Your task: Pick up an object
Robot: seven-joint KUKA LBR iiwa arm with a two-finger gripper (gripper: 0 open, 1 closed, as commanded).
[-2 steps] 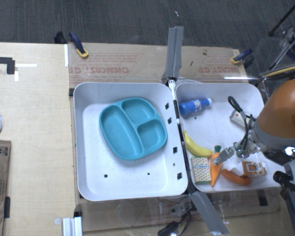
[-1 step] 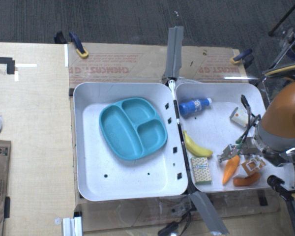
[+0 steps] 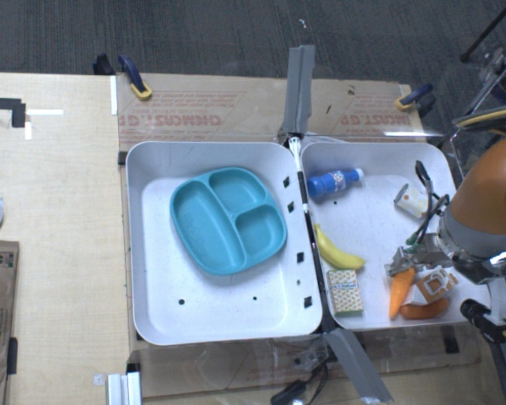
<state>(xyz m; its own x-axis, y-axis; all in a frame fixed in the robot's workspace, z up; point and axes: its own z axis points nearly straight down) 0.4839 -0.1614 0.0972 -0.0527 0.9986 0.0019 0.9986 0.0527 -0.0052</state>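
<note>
While the arm (image 3: pixel 489 197) is reaching in from the right, its claw (image 3: pixel 402 264) is hanging low over the right bin (image 3: pixel 375 154), at the top end of a carrot (image 3: pixel 400 293); whether it is open or closed cannot be told, and nothing is showing held in it. The carrot is lying just below the claw, long axis running top to bottom of the view, beside a second orange piece (image 3: pixel 423 310) lying crosswise. Also sitting in this bin: a banana (image 3: pixel 336 252), a small box (image 3: pixel 344 293), a blue bottle (image 3: pixel 333 182) and a white piece (image 3: pixel 411 199). A blue divided plate (image 3: pixel 228 220) is occupying the left bin (image 3: pixel 148 251). The carrot is probably the likeliest target, calling for a short straight descent.
</note>
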